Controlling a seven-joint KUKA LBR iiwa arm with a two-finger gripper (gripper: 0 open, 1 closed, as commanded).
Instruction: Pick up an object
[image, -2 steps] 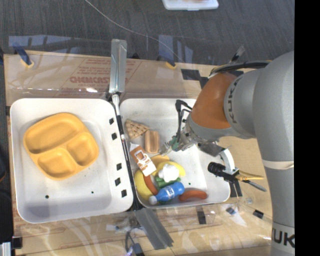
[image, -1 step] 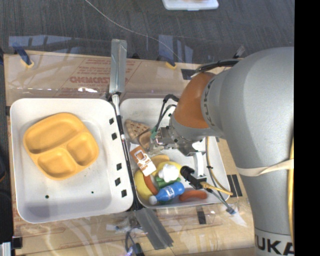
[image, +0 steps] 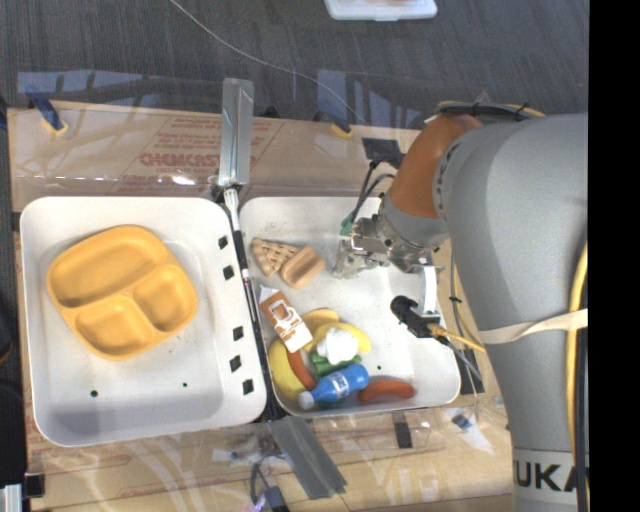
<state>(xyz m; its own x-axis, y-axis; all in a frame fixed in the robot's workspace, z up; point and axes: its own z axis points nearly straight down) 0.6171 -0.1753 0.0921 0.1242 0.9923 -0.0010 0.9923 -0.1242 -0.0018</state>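
A: Grey arm (image: 520, 300) fills the right of the view, nearest the lens; orange band above the wrist. Claw (image: 357, 250) sits low in the right bin (image: 440, 385), near its upper middle. Finger state: cannot tell, the wrist hides them.

B: Nearest object to the claw?

A: Tan bread-like piece (image: 302, 267), just to its left, apart from it. Waffle-like piece (image: 268, 255) lies beside that, against the bin's left wall.

B: Others?

A: Heap at the bin's lower left, well below the claw: orange-and-white carton (image: 284, 321), banana (image: 325, 322), white-and-green item (image: 338, 347), blue bottle (image: 337, 386), red sausage (image: 385, 391).

B: Left bin (image: 60, 410)?

A: Yellow divided tray (image: 120, 290), lying flat. Both bins rest on the worktop (image: 120, 150).
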